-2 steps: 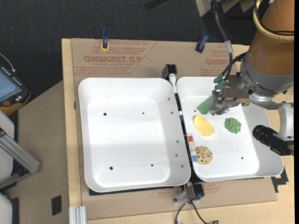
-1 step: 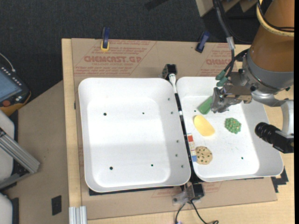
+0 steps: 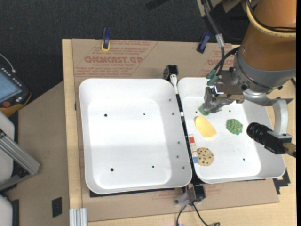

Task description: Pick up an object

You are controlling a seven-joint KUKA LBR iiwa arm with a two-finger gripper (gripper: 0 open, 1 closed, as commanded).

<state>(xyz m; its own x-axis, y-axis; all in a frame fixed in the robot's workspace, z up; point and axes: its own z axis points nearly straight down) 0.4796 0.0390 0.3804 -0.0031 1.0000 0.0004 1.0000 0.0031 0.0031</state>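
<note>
My gripper (image 3: 209, 105) reaches down into the right bin (image 3: 221, 171), near its upper middle. Its tips sit over a small green thing (image 3: 205, 111) on the bin floor. Just below lies a yellow oval piece (image 3: 205, 126). A green bumpy piece like broccoli (image 3: 233, 125) rests to the right of the yellow one. A round brown cookie with dark chips (image 3: 204, 157) lies nearer the front of the same bin.
The left bin (image 3: 94, 98) stands beside the right one, with a black divider strip (image 3: 181, 117) between them. Both rest on a cardboard sheet (image 3: 117, 55) held by blue clamps at the back.
</note>
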